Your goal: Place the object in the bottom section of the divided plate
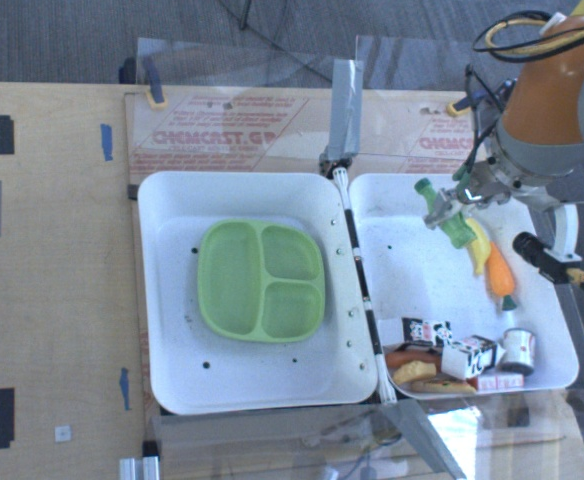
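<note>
Two bins — green divided plate [262, 281] waits left, end effector [450, 208] hovers over right-bin clutter near a green item [455, 230]; grip state unclear.

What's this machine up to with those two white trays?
A robot arm reaches into the right-hand bin, its pincer down among toy foods, by a green piece next to a carrot. Whether it grips anything is unclear. The green divided plate sits in the left bin, with nothing in its sections yet.
</note>
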`<state>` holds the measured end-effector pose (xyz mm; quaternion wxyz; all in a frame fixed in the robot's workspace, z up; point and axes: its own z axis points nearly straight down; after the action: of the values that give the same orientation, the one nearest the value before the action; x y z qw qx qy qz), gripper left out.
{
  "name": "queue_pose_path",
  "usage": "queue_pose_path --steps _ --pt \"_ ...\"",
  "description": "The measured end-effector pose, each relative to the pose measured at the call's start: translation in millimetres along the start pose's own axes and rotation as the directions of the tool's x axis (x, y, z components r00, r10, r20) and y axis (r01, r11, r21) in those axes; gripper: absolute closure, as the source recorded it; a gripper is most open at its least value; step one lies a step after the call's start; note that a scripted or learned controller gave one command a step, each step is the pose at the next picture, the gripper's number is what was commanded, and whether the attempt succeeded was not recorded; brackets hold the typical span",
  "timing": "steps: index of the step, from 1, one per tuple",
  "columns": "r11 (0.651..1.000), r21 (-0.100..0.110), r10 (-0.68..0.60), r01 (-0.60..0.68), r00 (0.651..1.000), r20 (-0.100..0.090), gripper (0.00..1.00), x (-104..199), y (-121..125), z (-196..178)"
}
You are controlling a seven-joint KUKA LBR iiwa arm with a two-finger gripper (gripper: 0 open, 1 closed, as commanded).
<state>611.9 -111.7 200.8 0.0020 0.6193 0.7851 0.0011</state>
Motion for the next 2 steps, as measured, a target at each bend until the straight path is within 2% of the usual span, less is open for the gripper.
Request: queue_pose_path --steps 1,2 --pt "0.940 0.008 0.340 -0.340 0.940 -0.001 1.00 81 -12 15" --pt "0.959 0.009 0.283 -0.283 0.959 -0.001 1.00 186 -65 -49"
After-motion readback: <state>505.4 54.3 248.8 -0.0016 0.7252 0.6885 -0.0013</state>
